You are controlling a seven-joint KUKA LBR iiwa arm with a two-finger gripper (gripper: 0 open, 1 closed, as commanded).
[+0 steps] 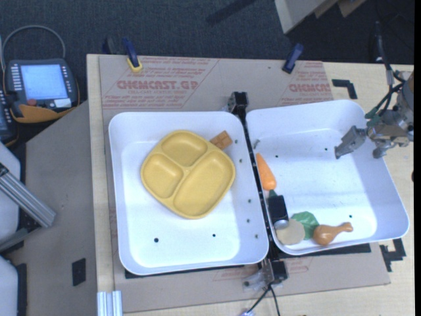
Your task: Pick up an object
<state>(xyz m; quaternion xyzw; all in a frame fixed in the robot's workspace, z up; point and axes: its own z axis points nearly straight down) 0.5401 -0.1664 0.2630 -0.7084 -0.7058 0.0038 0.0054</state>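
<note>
Two shallow white bins sit side by side on a cardboard-covered bench. The left bin (131,242) holds a large yellow divided plate (188,174), with a small brown block (222,139) touching its upper right edge. The right bin (368,196) holds smaller items, all crowded along its left wall and lower left corner: an orange carrot (265,171) lying against the wall, a black block (277,208) just below it, then a pale round piece (290,232), a green item (306,220) and a tan toy drumstick (332,230) clustered together.

The gripper (364,143) hangs over the upper right part of the right bin, its two grey fingers spread apart with nothing between them. It is well apart from every object.

The pick appears not yet begun: nothing is lifted, and the whole reach, close and lift remain. The crowding of items against the bin wall could hamper a clean grasp; the drumstick looks the most exposed.
</note>
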